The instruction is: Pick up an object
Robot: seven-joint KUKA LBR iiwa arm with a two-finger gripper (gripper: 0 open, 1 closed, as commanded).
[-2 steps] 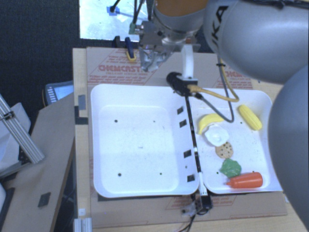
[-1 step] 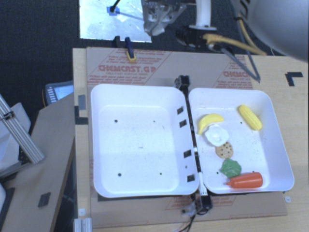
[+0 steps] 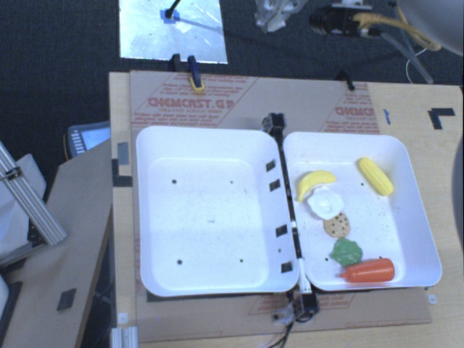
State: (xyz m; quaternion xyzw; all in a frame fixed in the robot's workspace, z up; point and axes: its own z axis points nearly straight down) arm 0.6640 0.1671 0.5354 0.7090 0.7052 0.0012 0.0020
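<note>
Yellow plastic corn cob (image 3: pixel 375 176) in the right white bin (image 3: pixel 420 216) sits apart, easiest pick imo. Claw (image 3: pixel 279 9) up top, can't tell its state.

Fixed above the bench (image 3: pixel 239 96), looking down at a slant. Far enough back to take in both white bins, the left bin (image 3: pixel 206 212) and the right bin (image 3: pixel 406 216), side by side, plus dark floor (image 3: pixel 58 42) beyond the far edge. Part of the arm (image 3: pixel 435 9) at the upper right corner, high above the bins.
</note>
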